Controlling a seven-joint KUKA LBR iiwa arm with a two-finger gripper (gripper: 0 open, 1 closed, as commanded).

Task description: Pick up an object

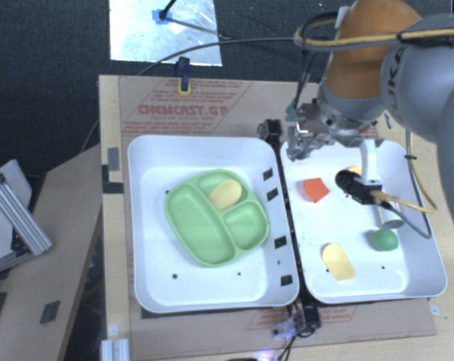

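The right bin holds three loose things: an orange-red block near its left wall, a green rounded piece at the right, and a pale yellow oblong piece near the front. My gripper hangs over the bin's far left corner, above and slightly left of the orange-red block, with nothing seen in it. In the left bin a green divided plate carries a yellow piece in its upper compartment.
A black divider with clips runs between the two bins. The grey arm crosses in from the upper right over the right bin's far edge. A cardboard sheet lies under the bins.
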